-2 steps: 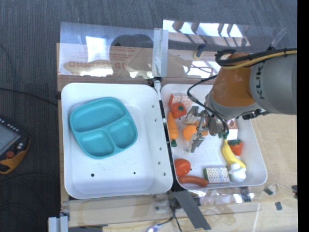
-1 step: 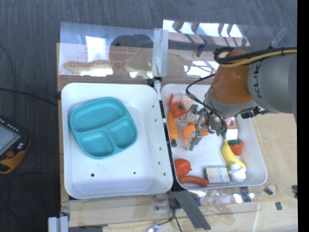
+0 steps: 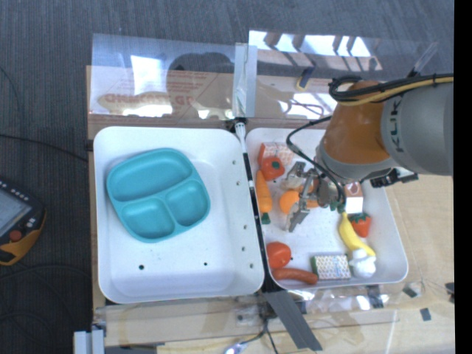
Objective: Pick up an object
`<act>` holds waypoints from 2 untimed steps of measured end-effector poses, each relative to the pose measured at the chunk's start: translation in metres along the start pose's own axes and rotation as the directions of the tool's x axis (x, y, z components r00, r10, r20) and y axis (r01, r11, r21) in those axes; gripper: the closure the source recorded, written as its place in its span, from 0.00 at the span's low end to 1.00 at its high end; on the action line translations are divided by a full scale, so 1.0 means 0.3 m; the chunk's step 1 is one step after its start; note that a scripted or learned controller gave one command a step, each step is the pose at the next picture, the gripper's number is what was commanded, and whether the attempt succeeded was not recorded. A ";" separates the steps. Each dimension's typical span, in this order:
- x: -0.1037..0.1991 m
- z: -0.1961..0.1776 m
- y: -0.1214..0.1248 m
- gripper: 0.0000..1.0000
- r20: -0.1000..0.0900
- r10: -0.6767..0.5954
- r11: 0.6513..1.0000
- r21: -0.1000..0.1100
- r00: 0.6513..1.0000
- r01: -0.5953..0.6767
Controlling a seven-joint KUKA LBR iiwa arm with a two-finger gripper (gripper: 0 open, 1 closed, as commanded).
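My gripper (image 3: 299,196) hangs low over the middle of the right bin (image 3: 391,231), under the orange-banded wrist (image 3: 354,135). Its two grey fingers (image 3: 297,172) stand apart, one toward the back and one toward the front. A small round orange fruit (image 3: 289,200) lies between them on the bin floor. I cannot tell whether either finger touches it. An orange carrot (image 3: 263,192) lies just left of the fruit along the bin wall.
The right bin also holds a red tomato (image 3: 272,168) by a printed box (image 3: 274,152), a banana (image 3: 351,234), a strawberry (image 3: 361,223), another tomato (image 3: 278,254), a red sausage (image 3: 296,275) and a patterned packet (image 3: 330,266). A teal divided plate (image 3: 157,192) sits in the left bin (image 3: 184,271).
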State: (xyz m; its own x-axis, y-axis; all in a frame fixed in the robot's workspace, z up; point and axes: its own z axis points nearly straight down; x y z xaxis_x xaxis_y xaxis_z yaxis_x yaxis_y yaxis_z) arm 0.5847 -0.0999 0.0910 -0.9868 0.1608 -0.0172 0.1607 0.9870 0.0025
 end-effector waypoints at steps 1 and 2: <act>-0.032 0.002 0.024 0.00 -0.006 0.092 0.996 0.003 0.996 -0.092; -0.093 0.004 0.005 0.00 -0.006 0.118 0.993 0.001 0.993 -0.118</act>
State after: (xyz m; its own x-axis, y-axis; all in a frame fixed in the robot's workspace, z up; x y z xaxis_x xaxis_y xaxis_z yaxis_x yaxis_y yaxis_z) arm 0.6124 -0.1029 0.0902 -0.9612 0.2757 -0.0107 0.2757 0.9612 0.0039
